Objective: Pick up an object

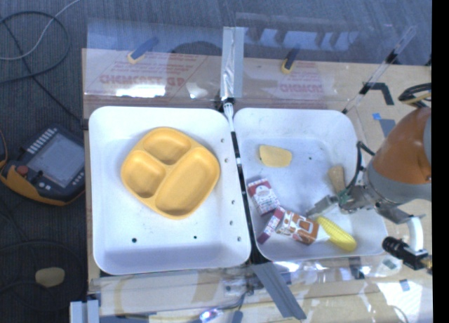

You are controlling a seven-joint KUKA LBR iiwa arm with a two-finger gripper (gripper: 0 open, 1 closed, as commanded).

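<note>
Right now gripper low near right bin edge, beside corn; grip state unclear.

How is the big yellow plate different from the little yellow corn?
The yellow plate is much bigger than the corn. The plate is wide and flat with three compartments, while the corn is a short, narrow stick shape. The plate sits alone in the left bin; the corn lies in the right bin near its front edge, beside small packets. Both are yellow and lie still.
</note>
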